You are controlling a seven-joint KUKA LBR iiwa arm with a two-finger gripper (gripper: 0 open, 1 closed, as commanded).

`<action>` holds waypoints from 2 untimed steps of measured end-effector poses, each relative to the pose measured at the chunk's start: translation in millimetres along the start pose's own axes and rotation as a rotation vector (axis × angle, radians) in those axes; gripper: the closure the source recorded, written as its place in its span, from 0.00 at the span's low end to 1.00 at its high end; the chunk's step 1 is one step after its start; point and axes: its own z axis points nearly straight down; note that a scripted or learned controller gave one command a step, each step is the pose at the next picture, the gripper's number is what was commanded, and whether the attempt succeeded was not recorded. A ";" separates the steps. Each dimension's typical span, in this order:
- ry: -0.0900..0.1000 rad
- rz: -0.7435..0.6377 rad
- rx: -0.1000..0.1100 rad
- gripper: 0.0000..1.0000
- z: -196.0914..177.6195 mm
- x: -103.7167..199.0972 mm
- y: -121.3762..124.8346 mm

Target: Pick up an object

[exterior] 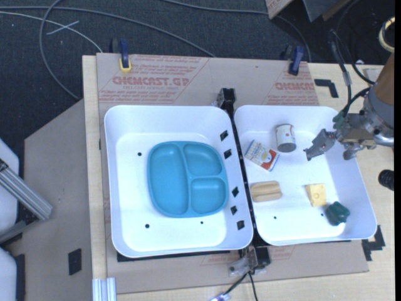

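Step in hand: approach, by my reading — nothing is lifted yet. The arm [383, 99] enters from 3 o'clock and the gripper [321, 144] hangs over the upper-right part of the right bin [360, 187], with no object between its tips.

Tool state: 2 dark fingers [313, 149] point toward 9 o'clock and appear slightly parted, but the slant and blur leave the width of the gap unclear — I cannot tell how far open it is. It holds nothing and touches none of the 5 items.

Candidates, all lying in the right bin:
- small can [285, 137], at 9 o'clock from the fingertips, near — the closest item
- red-and-white packet [261, 155], farther toward 9 o'clock, near the divider
- tan bread-like block [265, 191], at 7 o'clock
- yellow cube [316, 194], at 6 o'clock
- dark green lump [337, 213], at 5 o'clock, just beside the cube

The left bin [119, 168] carries a blue divided plate [187, 178].

Next move, as judged: choose 1 target, centre the tips over it, descend, then close. The can may roll if nudged sideways.
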 end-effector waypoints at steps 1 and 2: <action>-0.002 -0.003 -0.011 0.00 -5.2 0.2 1.9; -0.001 -0.002 -0.006 0.00 36.9 0.5 1.7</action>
